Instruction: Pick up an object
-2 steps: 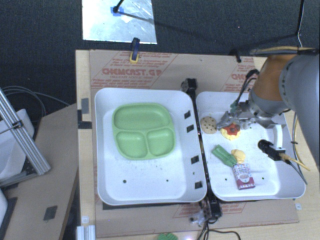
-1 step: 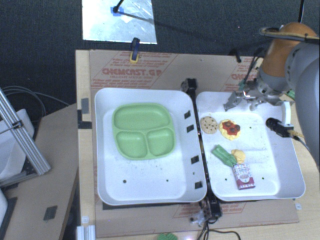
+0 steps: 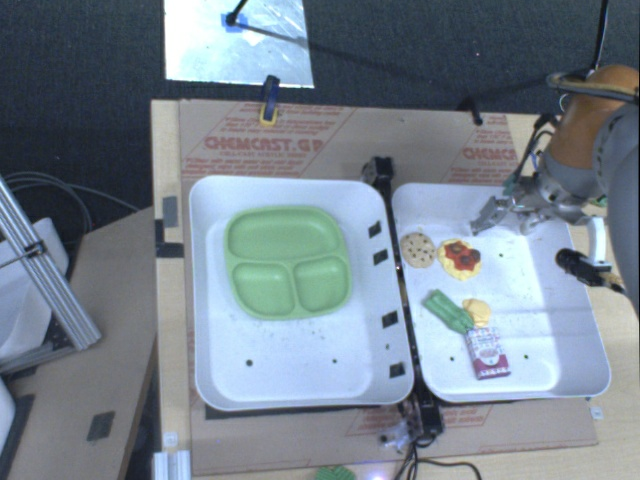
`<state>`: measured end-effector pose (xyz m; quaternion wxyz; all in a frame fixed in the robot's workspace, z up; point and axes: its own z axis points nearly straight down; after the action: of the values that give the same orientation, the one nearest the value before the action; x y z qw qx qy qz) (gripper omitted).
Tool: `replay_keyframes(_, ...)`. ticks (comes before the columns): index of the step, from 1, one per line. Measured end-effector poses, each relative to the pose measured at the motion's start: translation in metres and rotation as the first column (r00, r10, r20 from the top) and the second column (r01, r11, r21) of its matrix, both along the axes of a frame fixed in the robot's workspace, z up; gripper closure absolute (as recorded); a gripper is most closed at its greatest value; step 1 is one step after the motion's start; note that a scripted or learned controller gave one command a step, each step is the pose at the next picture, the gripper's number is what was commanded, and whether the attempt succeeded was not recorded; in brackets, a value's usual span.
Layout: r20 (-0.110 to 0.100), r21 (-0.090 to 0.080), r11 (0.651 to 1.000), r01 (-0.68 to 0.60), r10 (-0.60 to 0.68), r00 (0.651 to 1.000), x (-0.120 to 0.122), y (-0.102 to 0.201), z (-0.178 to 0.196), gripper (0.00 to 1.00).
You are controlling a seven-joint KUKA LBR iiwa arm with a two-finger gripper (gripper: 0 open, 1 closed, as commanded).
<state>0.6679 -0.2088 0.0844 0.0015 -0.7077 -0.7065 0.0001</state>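
Note:
The right bin holds several small items. A brown speckled cookie lies near its left wall, with a yellow piece topped in red beside it. Lower down are a green toy vegetable, a small yellow piece and a red and white packet. My gripper hangs over the bin's back part, up and to the right of the yellow and red piece. Its fingers are spread open with nothing between them.
The left bin holds a green three-compartment tray. The grey arm with its orange band comes in over the right bin's far right corner. A black part juts over the right wall.

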Motion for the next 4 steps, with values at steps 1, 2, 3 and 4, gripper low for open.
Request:
replay_keyframes(1,0.005,0.000,1.000,-0.012,0.012,1.000,-0.020,0.083,0.024,0.00)
replay_keyframes(2,0.005,-0.004,1.000,-0.001,0.001,1.000,-0.028,0.035,0.000,0.00)
replay_keyframes(3,0.001,-0.001,1.000,-0.004,0.004,1.000,-0.061,0.067,0.000,0.00)
replay_keyframes(4,0.001,-0.002,1.000,-0.002,0.002,1.000,-0.097,0.066,0.000,0.00)
